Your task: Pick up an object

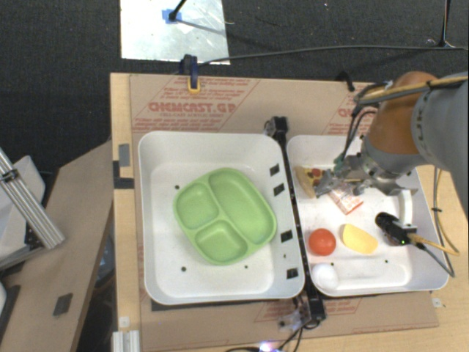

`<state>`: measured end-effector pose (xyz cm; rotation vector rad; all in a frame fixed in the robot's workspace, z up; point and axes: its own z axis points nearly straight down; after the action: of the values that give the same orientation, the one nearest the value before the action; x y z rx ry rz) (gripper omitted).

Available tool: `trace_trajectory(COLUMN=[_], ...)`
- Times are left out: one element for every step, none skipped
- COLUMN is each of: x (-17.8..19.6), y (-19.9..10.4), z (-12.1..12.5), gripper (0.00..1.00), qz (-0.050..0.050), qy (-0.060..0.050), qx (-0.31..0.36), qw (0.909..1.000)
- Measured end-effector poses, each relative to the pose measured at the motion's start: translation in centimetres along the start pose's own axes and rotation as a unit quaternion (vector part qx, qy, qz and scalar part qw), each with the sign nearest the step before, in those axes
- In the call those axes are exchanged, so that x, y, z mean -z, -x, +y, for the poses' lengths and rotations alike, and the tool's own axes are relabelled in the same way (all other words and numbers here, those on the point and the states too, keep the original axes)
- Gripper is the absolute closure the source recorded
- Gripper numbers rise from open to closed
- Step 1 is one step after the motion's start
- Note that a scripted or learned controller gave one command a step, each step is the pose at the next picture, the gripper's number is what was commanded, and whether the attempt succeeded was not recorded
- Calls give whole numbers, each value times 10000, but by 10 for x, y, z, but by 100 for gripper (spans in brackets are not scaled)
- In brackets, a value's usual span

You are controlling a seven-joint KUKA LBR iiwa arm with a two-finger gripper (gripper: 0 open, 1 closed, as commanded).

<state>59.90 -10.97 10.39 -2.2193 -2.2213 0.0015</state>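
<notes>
In the right bin [421, 273] my gripper [343, 182] hangs low over the upper middle, the grey arm reaching in from the right. Just below and beside it lies a small red and white packet [351, 202]; whether the two touch is unclear. A small brown and red item [311, 180] rests to the gripper's left, near the bin's wall. Closer to the front lie a red ball [322, 241], a yellow fruit-like piece [358, 238] and a white egg-shaped thing [325, 273].
The left bin [165, 270] holds a green divided plate [223, 215]. A black clip-studded divider [287, 196] runs between the two bins. Cardboard lies under both, and a grey metal rail [26, 204] stands at the far left.
</notes>
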Motion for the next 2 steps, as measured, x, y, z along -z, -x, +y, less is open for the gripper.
trace_trajectory(x=[13,60], y=[0,4], z=[1,9], gripper=[100,100], qz=[-4,-8], qy=[26,41], qx=[1,12], qw=[10000,10000])
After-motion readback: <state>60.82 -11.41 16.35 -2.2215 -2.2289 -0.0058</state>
